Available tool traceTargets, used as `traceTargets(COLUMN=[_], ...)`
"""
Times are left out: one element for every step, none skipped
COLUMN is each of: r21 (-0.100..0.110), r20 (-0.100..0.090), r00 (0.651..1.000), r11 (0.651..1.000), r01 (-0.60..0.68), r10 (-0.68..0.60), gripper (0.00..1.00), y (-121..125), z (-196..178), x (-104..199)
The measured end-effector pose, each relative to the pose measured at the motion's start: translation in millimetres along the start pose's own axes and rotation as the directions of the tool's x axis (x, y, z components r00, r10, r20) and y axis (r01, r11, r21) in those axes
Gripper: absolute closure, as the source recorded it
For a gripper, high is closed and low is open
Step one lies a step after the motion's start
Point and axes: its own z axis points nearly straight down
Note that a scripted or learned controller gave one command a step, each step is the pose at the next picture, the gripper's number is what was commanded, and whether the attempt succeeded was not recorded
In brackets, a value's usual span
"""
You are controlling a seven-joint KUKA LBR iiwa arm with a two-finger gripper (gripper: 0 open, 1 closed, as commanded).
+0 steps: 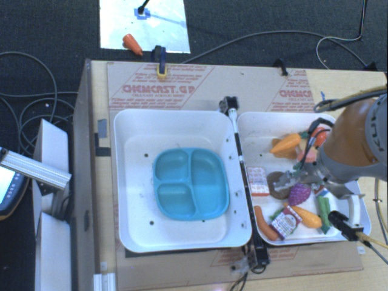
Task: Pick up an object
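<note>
Purple plastic grapes [299, 194] lie mid-bin in the right bin [254, 123], just below my claw [297, 176], whose spread I cannot tell, and crowded neighbours like the carrot [308, 217] and packet [285, 222] could jam my descent.

Red repeated print reading "CHEMCAST GP" on the clear protective sheet [200, 80] behind the two bins, once at left and again, partly cut off, at right; small packet labels in the right bin [303, 180] illegible.
</note>
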Motion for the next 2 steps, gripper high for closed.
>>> traceTargets(r21=[-0.002, -0.002], r20=[0.001, -0.004], r00=[1.000, 1.000], r11=[1.000, 1.000], r01=[0.000, 0.003], r10=[0.000, -0.003], gripper=[0.00, 1.00], y=[-28.7, -27.1], z=[-0.1, -10.9], x=[28.4, 30.5])
